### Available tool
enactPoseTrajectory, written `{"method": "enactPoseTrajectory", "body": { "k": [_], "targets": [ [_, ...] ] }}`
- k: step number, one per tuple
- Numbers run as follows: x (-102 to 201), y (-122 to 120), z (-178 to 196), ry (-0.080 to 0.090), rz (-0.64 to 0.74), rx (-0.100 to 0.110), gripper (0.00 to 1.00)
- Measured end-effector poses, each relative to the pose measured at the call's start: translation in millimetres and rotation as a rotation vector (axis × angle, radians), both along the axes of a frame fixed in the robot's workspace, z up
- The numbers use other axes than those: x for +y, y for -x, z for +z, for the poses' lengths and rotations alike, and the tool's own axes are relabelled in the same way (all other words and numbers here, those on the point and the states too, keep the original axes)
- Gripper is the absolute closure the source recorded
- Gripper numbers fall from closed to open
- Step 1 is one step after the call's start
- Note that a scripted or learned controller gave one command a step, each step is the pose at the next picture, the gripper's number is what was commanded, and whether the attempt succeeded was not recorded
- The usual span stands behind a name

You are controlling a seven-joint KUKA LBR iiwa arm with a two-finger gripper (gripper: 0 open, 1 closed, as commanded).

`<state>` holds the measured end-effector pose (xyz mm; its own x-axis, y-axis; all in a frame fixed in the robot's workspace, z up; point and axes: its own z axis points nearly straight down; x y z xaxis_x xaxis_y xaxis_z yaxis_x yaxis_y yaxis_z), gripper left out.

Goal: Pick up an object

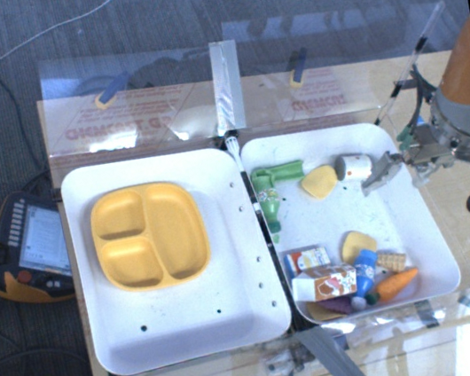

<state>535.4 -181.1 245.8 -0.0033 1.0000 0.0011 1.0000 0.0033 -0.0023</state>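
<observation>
My gripper (399, 173) hangs over the right bin's (421, 222) upper right part, open, with nothing between its fingers. Just left of it lie a small white cylinder with a red end (355, 167) and a yellow lump (318, 181). A green L-shaped toy (270, 187) rests by the bin's left wall. Toward the front of this bin sit a small red-and-white packet (307, 259), a brown-and-white carton (327, 284), a blue bottle (366, 270), a yellow piece (357, 245) and an orange carrot (396, 284).
The left bin (238, 308) holds a yellow divided plate (149, 235). A clear wall with blue clips (110, 92) stands behind both bins. A handheld controller (30, 250) lies on the floor to the left. The arm's orange band (467, 65) is at the right edge.
</observation>
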Motion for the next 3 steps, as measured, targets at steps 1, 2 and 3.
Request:
{"method": "enactPoseTrajectory", "body": {
  "k": [1,2,3],
  "targets": [
    [20,52,-128,0.000,-0.156,0.002,0.00],
    [19,50,-155,-0.002,-0.322,-0.008,0.00],
    [20,47,-146,-0.002,-0.319,-0.012,1.00]
  ]
}}
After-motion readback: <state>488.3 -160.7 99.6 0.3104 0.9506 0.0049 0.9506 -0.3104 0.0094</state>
